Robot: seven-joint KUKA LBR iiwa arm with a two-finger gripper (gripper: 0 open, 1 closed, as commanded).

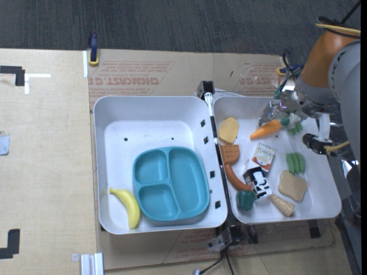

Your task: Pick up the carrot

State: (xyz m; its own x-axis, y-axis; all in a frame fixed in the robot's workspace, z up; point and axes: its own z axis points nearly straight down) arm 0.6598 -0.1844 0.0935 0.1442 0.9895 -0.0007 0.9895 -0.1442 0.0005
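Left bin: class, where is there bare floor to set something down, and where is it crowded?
The left bin has bare floor along its back, behind the blue tray, and left of it above the banana. The right bin is crowded with food.

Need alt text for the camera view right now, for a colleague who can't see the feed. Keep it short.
The pincer sits over the carrot's thick end in the right bin, among other toy foods. The left bin holds a teal divided plate and a banana.
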